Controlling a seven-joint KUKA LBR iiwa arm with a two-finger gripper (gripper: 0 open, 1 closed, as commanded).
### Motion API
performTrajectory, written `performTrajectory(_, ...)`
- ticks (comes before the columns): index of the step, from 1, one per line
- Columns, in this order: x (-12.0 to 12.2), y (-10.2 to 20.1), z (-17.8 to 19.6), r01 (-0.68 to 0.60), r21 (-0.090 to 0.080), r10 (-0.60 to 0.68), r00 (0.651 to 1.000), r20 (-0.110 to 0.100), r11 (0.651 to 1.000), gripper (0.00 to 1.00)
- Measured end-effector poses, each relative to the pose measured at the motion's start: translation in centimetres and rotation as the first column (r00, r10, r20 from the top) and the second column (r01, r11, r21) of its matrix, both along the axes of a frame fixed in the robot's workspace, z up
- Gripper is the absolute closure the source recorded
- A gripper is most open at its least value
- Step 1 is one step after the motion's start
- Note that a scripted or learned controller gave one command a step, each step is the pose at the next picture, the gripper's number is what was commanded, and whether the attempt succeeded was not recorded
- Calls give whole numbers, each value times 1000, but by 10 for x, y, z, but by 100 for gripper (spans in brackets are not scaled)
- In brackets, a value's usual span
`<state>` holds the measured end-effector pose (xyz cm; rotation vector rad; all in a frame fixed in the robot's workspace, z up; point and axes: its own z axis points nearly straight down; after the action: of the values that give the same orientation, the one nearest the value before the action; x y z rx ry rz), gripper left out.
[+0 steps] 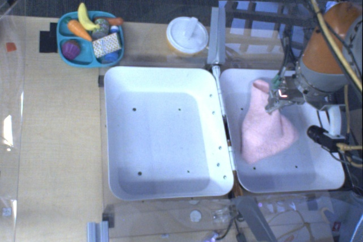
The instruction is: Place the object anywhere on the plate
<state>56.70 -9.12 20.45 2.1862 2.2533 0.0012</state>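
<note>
A pink cloth [264,130] lies crumpled in the right white bin [295,175], stretching from its upper middle down toward its centre. My gripper [277,100] hangs over the cloth's upper right edge, right at or on the fabric. Whether the cloth is gripped is hidden by the wrist. The blue divided plate [85,59] sits far off on the bench at the upper left, beyond the left bin. It carries toy food: a banana [86,18], a carrot [78,29], a purple piece [71,49] and a patterned block [107,43].
The left white bin [164,133] lies between the cloth and the plate. A white lidded cup [188,35] stands behind the bins. A metal frame [249,28] rises behind the right bin. Cables and a black fitting [320,136] hang off the arm at the right.
</note>
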Motion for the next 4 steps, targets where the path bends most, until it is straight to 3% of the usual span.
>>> performTrajectory(1,1,1,19,-9,1,9,1000,0,1000,100)
performTrajectory(2,-2,54,30,-400,0,400,916,0,916,100)
performTrajectory(3,0,98,22,-726,-1,726,687,1,687,100)
performTrajectory(4,-6,145,30,-937,-3,937,349,1,349,100)
